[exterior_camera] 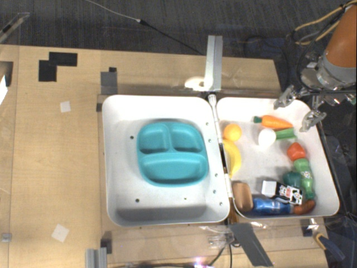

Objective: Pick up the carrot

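Carrot [274, 121] lies near the far wall of the right bin [329, 166], just above a white egg [266, 137], long axis running left to right, green top toward the left. Jaws of the gripper [299, 107] stand apart above it, one finger on each side. Judged best: descend straight, straddle the carrot across its narrow width at mid-body, then close.

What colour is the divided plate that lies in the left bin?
The plate is turquoise blue, plain, without pattern; the camera view shows it from above.
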`<state>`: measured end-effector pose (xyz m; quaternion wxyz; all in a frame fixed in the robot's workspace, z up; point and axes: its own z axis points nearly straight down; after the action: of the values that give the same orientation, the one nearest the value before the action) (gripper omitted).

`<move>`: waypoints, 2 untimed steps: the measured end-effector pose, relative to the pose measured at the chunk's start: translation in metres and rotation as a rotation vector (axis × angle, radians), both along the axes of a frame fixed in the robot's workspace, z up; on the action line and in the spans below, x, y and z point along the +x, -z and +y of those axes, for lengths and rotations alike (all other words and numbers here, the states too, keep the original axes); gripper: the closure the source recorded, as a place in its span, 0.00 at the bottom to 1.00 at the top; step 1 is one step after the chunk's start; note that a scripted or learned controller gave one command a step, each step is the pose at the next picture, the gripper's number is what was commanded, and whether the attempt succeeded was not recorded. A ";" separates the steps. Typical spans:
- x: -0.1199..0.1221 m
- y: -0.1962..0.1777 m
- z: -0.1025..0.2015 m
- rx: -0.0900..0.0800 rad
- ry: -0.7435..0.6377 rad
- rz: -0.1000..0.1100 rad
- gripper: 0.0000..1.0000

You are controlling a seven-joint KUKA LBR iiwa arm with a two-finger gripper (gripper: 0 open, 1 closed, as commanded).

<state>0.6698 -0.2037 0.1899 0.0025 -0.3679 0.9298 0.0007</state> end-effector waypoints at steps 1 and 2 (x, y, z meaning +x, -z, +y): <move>0.002 0.066 -0.001 -0.007 -0.348 -0.011 0.00; 0.006 0.086 -0.004 -0.016 -0.453 -0.023 0.00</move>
<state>0.6759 -0.2073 0.1038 0.0101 -0.5672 0.8235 -0.0102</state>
